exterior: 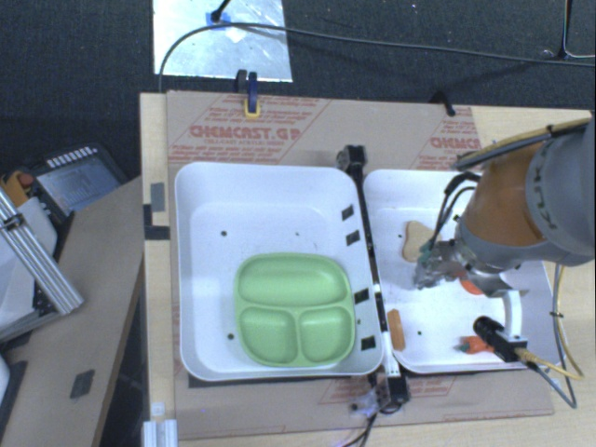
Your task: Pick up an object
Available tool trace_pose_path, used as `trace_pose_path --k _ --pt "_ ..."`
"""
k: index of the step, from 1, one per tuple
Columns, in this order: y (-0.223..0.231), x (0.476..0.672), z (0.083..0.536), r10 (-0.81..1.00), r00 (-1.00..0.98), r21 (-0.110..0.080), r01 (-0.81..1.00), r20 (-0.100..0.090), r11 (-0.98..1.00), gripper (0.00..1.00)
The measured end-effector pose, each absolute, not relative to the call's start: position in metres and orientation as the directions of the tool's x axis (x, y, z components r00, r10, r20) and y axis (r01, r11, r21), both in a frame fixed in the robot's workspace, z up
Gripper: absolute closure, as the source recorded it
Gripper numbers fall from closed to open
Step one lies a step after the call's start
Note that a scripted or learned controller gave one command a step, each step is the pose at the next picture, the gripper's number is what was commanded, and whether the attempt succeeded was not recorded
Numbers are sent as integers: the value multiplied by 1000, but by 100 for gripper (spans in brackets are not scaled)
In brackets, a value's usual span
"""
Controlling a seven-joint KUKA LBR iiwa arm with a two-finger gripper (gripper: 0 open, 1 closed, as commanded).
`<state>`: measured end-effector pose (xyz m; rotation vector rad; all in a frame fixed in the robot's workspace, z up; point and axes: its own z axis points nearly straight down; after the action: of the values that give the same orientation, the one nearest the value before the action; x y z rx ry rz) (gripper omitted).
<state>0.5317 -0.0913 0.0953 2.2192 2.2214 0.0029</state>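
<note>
My gripper [429, 273] hangs low in the right bin [438, 361], near its middle left. A tan, bread-like piece [413, 240] lies just beyond it, close to the tip or touching it. A small orange stick [396, 329] rests along the bin's left wall, nearer the front. A red-orange thing [471, 288] peeks out from under the wrist, and another orange piece [475, 345] lies by the front wall. The arm's grey and orange body [521, 203] covers the bin's right part.
The left bin [214, 203] holds a green divided plate [294, 307] at its front. A black divider strip [365, 250] runs between the bins. Cardboard [279, 128] lies under both bins, with a yellow clamp [251, 101] at the back.
</note>
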Motion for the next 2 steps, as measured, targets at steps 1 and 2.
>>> trace_pose_path --k 1,2 --pt "-96 527 156 1000 -1 5 1000 -1 1 100" --pt "-96 529 209 1000 -4 7 1000 -1 4 100"
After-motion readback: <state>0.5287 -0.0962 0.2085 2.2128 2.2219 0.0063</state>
